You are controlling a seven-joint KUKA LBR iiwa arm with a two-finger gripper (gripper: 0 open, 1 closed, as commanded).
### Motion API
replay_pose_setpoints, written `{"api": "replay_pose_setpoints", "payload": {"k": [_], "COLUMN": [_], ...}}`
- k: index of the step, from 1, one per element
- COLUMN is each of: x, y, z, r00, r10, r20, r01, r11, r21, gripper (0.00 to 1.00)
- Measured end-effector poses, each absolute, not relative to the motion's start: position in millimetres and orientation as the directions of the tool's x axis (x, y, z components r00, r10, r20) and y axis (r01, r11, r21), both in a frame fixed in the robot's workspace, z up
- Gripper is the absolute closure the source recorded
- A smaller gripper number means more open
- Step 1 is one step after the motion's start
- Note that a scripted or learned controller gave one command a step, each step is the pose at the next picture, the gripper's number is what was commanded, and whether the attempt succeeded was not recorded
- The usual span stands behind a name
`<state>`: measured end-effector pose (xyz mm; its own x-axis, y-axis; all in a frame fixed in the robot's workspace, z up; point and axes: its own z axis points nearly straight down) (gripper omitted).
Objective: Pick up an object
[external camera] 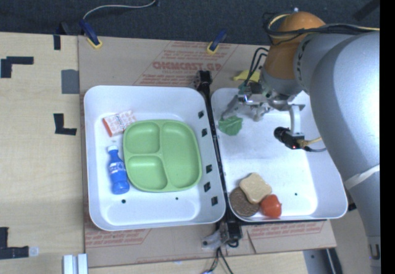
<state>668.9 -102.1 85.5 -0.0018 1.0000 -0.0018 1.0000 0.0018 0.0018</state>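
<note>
My gripper (245,111) hangs over the far left part of the right bin (321,174), its jaws spread open with nothing between them. A small green object (229,125) lies on the bin floor just below and left of the gripper, close to the left fingertip (231,108). At the near edge of the same bin sit a tan bread-like piece (255,187), a dark brown round piece (242,202) and a red tomato-like piece (271,206), all bunched together and well apart from the gripper.
The left bin (99,103) holds a green divided plate (163,155), a blue bottle (117,171) and a red-and-white packet (118,122). A black divider (212,143) separates the bins. The arm's grey body (345,100) covers the right bin's far right side.
</note>
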Motion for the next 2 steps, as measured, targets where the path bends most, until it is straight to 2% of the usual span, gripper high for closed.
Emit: {"api": "replay_pose_setpoints", "payload": {"k": [2], "x": [668.7], "y": [-98.5], "z": [85.4], "r00": [-0.001], "r10": [1.000], "r20": [-0.003], "r01": [1.000], "r11": [0.001], "r21": [0.001], "gripper": [0.00]}}
